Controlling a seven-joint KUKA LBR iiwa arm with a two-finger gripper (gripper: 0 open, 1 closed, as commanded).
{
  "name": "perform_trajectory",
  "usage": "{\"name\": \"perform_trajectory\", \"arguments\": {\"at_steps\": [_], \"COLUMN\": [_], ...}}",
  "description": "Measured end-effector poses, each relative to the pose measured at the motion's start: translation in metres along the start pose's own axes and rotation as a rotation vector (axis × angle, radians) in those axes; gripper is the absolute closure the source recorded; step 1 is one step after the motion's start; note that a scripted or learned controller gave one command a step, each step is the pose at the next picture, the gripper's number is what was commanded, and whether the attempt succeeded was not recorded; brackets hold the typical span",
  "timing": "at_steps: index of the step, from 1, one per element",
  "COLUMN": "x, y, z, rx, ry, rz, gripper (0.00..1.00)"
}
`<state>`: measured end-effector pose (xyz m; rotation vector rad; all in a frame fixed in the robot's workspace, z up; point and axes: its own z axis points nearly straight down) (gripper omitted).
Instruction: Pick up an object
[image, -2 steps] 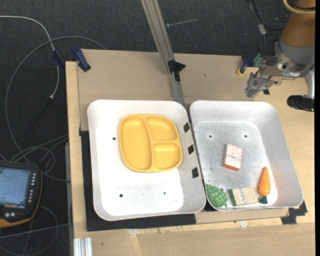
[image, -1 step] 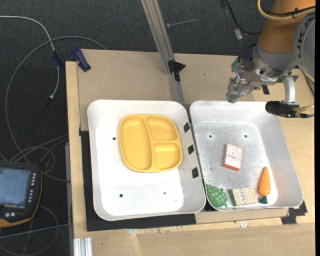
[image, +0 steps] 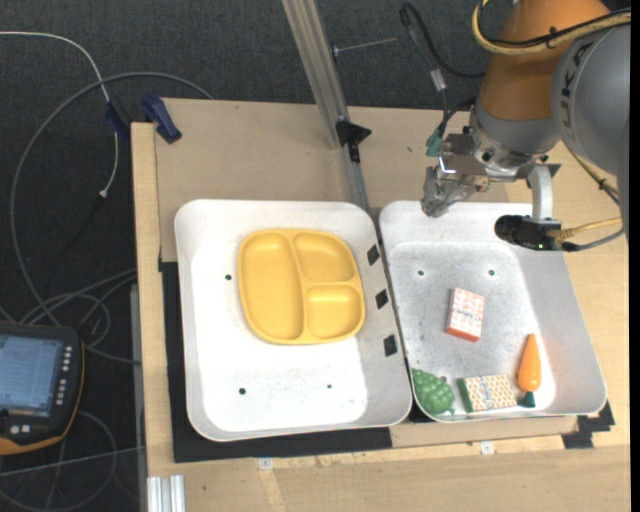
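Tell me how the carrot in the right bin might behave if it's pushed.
The carrot looks rounded and tapered, so it would probably roll or swing in an arc. It lies near the bin wall, which may stop it.

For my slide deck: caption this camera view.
Gripper above right bin holding carrot, small box; yellow tray in left bin.

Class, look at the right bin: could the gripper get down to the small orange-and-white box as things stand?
Probably yes. The box lies alone mid-bin, apart from the carrot and the other items at the near edge, and nothing covers it. The gripper hovers over the bin's far rim.
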<state>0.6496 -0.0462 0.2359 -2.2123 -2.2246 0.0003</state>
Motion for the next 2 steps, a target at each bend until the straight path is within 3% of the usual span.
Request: {"name": "perform_trajectory", "arguments": {"at_steps": [2], "x": [0.095], "y": [-0.019], "z": [0.003], "rx": [0.0], "ry": [0.0], "rz": [-0.001], "gripper": [1.0]}}
